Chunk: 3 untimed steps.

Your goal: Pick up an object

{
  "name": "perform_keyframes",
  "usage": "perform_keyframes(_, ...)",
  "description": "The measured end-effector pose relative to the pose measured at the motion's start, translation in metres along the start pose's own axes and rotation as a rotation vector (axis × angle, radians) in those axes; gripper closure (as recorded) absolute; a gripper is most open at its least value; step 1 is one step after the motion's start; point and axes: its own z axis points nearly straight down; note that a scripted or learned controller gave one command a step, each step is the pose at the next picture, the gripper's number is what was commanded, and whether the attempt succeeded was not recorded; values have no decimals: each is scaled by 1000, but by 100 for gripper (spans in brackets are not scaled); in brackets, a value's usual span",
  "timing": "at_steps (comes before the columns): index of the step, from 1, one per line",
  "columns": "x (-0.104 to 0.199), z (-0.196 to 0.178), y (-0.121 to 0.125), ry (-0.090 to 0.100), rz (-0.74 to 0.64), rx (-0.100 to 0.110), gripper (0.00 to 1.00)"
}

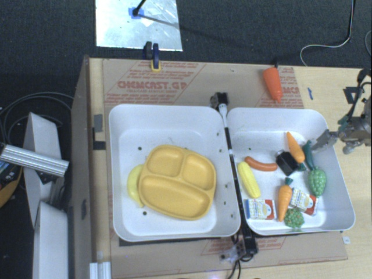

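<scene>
The right bin (325, 121) holds several toy foods. An orange carrot (294, 146) lies beside a black block (286, 163), with a red sausage (261, 164) and a yellow corn cob (250, 180) to their left. Nearer the front are a second carrot (283, 197), a green bumpy fruit (317, 182), a broccoli piece (294, 218) and two small cartons (258, 208) (303, 201). My gripper (321, 142) reaches in over the bin's right rim, just right of the upper carrot. Nothing is visibly held in it.
The left bin (125, 127) holds a yellow divided tray (177, 182). Another orange carrot (272, 83) lies on the bench behind the right bin. A yellow-and-black clamp (153, 54) sits at the bench's far edge. Cables run across the floor at top right.
</scene>
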Motion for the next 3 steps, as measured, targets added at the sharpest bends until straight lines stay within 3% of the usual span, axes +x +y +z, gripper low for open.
perform_keyframes(1, 25, 113, 55, 1, -1, 3, 0)
perform_keyframes(2, 2, 168, 63, 7, -3, -2, 0)
perform_keyframes(3, -1, 158, 63, 2, -2, -5, 100)
